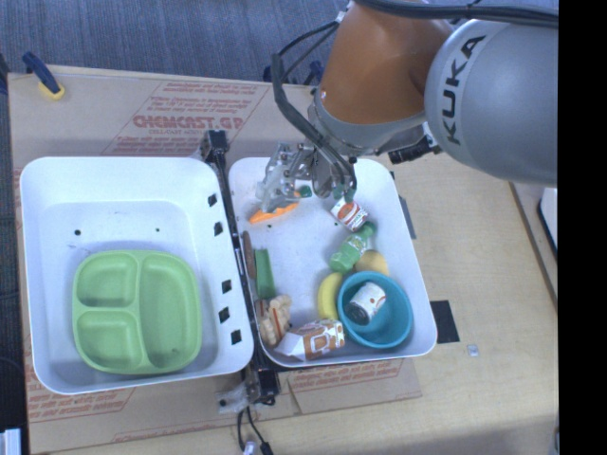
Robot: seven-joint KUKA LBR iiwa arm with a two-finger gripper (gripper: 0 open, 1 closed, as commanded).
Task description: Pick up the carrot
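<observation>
The carrot (271, 215) is a small orange piece lying at the top left of the right bin (406, 245), near its left wall. A bit of green (303, 191) shows just up and right of it, perhaps its leafy end. My gripper (285, 183) hangs low right above the carrot's upper end, under the orange band of the wrist. The metal of the gripper hides where it meets the carrot, so I cannot tell whether they touch.
The right bin also holds a red-labelled can (349, 214), a green bottle (349, 251), a lemon (374, 262), a banana (328, 295), a blue bowl (389, 332), a green stick (263, 273), bread (275, 318) and a small carton (319, 339). A green divided plate (137, 311) lies in the left bin (57, 188).
</observation>
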